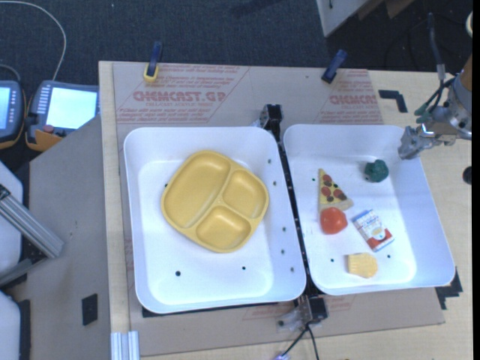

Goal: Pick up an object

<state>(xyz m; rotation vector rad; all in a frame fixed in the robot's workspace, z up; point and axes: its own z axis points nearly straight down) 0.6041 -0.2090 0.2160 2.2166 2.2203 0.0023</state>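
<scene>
The right bin (435,223) holds several small items: a green lump (376,171) near its far right corner, a pizza slice (331,190), a red tomato (334,220), a small red, white and blue carton (373,229) and a yellow cheese wedge (362,265). My gripper (411,145) hangs over the bin's far right edge, just up and right of the green lump. It is apart from the lump, and nothing shows in its grasp.
A yellow divided plate (215,199) lies in the left bin (142,223). A black bracket (271,115) sits at the far end of the seam between the bins. Blue clamps (334,65) hold the board's far edge.
</scene>
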